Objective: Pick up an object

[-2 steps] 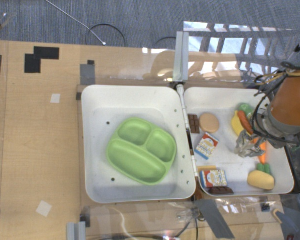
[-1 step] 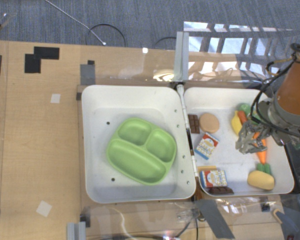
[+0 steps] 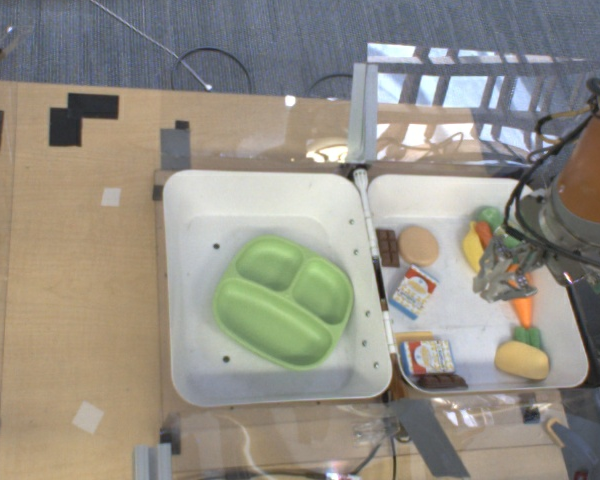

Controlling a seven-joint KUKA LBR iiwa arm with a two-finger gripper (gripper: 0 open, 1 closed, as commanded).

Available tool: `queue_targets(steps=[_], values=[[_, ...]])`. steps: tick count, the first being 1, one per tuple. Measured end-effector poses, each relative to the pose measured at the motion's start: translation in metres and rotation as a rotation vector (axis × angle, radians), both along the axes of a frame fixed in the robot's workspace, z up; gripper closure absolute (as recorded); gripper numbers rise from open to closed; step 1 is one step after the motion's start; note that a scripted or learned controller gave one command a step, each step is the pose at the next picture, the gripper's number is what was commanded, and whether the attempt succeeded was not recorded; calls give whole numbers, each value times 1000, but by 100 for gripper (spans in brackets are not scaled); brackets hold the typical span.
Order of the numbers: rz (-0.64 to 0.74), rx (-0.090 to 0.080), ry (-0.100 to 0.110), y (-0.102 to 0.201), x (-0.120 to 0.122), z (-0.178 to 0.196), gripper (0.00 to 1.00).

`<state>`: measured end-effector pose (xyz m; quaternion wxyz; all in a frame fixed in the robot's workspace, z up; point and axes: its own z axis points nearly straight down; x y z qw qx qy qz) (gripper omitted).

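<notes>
Arm in from right, gripper (image 3: 500, 280) low over right bin (image 3: 450, 193), among toys near far right side. Jaw state: cannot tell, too blurred. Nothing seen pinched. Carrot (image 3: 524, 311) just beside gripper. Yellow piece (image 3: 521, 359) nearer front corner. Round biscuit (image 3: 418, 245), small carton (image 3: 414, 292) mid-bin. Green divided plate (image 3: 283, 301) alone in left bin (image 3: 195, 218).

Light wooden surface (image 3: 70, 298) carries two shallow white plastic bins: left bin (image 3: 195, 228) and, touching its right wall, right bin (image 3: 450, 313). Black tape patches (image 3: 80, 116) lie beyond the left bin's far-left corner.
</notes>
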<state>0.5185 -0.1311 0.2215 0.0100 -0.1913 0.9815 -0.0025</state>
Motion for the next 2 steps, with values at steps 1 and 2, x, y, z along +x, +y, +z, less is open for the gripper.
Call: queue_targets(steps=[1,2], values=[[1,0,-9,1,3,12,100],[474,-5,14,-36,9,-125,100]])
